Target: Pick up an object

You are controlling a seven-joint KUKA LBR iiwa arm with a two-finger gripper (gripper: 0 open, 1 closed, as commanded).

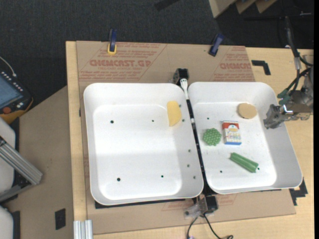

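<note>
Tan disc (246, 110) lies in the right bin (284, 153), nearest the gripper (273, 119), which hangs at that bin's right rim, holding nothing; finger spread cannot be told. Disc sits just left of it.

bins: two, left (99, 148) and right (284, 153)
left bin: one yellow piece (174, 113)
right bin: four things – tan disc (246, 110), green ball (211, 137), box (232, 133), green stick (243, 162)
clamps: two, far edge (112, 41) (216, 44)
</note>
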